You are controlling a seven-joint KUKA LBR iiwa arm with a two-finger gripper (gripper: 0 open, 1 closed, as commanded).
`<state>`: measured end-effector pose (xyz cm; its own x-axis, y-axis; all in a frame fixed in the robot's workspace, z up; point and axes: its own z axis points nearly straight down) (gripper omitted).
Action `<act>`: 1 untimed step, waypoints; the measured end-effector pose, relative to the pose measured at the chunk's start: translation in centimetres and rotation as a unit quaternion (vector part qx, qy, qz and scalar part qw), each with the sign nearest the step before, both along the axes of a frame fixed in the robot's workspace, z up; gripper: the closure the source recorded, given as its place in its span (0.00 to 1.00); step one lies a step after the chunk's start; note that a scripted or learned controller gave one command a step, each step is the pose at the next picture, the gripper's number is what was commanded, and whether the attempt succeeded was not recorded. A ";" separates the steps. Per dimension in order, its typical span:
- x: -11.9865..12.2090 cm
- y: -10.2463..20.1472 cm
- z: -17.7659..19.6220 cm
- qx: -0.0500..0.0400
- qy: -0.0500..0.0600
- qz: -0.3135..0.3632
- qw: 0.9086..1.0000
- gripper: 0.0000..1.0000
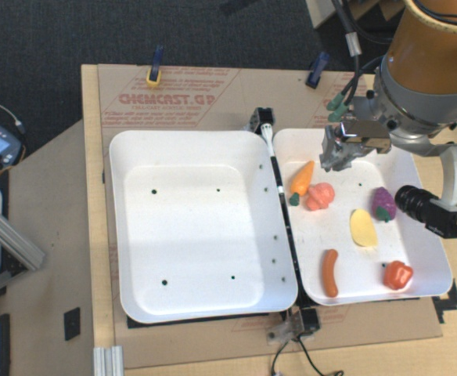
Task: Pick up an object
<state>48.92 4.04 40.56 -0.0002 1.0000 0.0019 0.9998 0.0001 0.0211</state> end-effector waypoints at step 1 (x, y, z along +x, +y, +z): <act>-0.1 0.2 0.1 -0.002 0.009 0.001 1.000 1.00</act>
